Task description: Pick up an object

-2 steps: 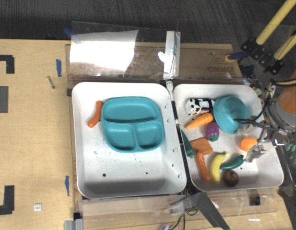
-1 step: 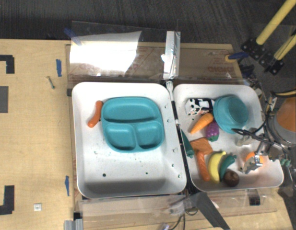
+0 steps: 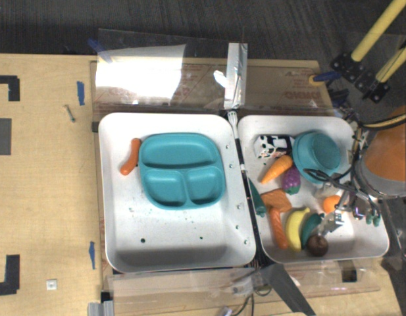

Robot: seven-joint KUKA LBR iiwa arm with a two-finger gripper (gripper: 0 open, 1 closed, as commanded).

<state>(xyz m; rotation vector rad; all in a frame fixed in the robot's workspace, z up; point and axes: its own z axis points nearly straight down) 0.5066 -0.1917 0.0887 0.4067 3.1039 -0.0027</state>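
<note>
Two white bins sit side by side on the bench. Nearest in the right bin (image 3: pixel 377 245): a dark brown round fruit (image 3: pixel 316 245) at the near edge, just left of it a yellow banana (image 3: pixel 294 229) touching an orange carrot-like piece (image 3: pixel 277 224). The gripper (image 3: pixel 334 221) is low in this bin, just right of the banana and above the brown fruit, near a small orange ball (image 3: pixel 329 203); metal fingers are visible but too cluttered to read, so jaw state: cannot tell, nothing clearly held. Arm with its orange band (image 3: pixel 389 155) comes in from the right. Farther back: purple grape piece (image 3: pixel 291 182), another orange carrot (image 3: pixel 276 169), teal cup (image 3: pixel 316 151) on its side, black-and-white cow toy (image 3: pixel 270 146) at the far left corner. Left bin (image 3: pixel 117 242): teal divided plate (image 3: pixel 183 169) in the far half, orange sausage-shaped piece (image 3: pixel 130 157) just left of the plate, apart from it. Clear plastic sheet (image 3: pixel 140 74) lies beyond the bins.
</note>
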